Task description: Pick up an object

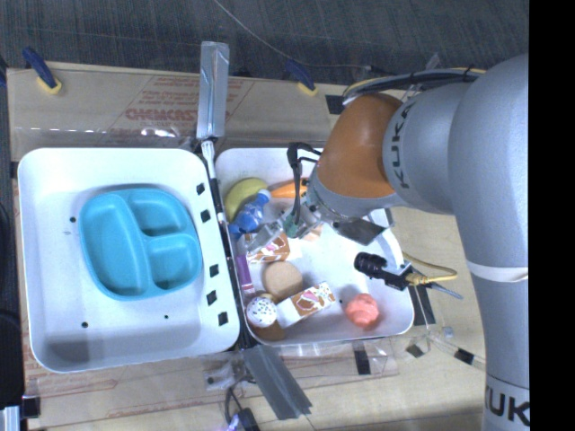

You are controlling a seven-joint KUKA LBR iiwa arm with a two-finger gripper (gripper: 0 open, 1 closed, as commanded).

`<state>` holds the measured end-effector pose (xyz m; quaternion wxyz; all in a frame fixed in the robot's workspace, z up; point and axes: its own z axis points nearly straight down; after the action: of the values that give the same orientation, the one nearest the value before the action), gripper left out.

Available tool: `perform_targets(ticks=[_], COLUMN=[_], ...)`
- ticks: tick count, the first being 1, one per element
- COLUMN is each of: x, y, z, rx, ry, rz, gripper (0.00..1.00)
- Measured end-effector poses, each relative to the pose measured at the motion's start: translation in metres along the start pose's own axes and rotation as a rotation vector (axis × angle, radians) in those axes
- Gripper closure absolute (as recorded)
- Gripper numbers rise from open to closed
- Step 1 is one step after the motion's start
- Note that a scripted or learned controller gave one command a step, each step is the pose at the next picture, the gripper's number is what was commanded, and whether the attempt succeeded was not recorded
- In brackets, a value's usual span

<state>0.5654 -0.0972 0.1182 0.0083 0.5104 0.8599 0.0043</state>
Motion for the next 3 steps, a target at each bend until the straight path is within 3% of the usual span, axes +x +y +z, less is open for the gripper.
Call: perform_targets(ticks=[1, 2, 3], x=[-0.002, -0.043, -0.061], y=[0.028, 0.018, 0.064], z=[-0.076, 0.013, 0.026], rx=[0.011, 0.01, 0.025], ry=[0.008, 0.007, 0.014], rz=[-0.196, -0.164, 0.095], gripper=[0.0, 0.0, 0.0])
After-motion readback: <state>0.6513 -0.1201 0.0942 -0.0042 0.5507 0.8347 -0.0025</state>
